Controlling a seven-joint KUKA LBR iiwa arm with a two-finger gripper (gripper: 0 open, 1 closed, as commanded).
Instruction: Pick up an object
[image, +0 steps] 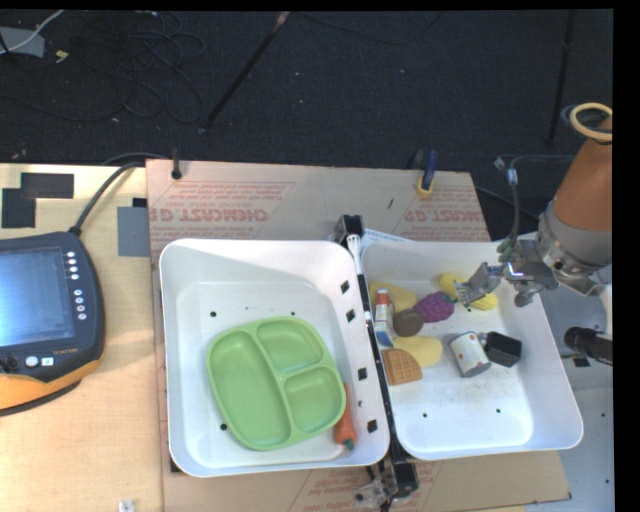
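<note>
Dark floor with loose cables fills the top of the view, and below it sits a pale wooden table covered partly by a sheet of brown cardboard. At the far left edge rests a grey handheld control screen with an orange underside.

Moving right, two shallow white bins sit side by side on the cardboard. The left bin holds a light green divided plate, with a small orange carrot-like toy just beside the plate's lower right corner.

The right bin holds a loose cluster of small things near its upper left: a tube lying along the left wall, a tan waffle-like piece, a yellow lump, a brown round piece, a purple piece, then a silver can touching a black block. Another yellow thing lies by the bin's upper right.

From the right edge, the grey arm with its orange band reaches in, and its claw hangs over that upper yellow thing. Whether the claw is open or closed cannot be made out from this angle, and nothing is plainly between its tips.

This looks like the approach or grasp step, with no pick confirmed. The next move likely calls for settling squarely over one thing before closing. The purple piece sits near and could be nudged, and the bin's far wall leaves little room.
</note>
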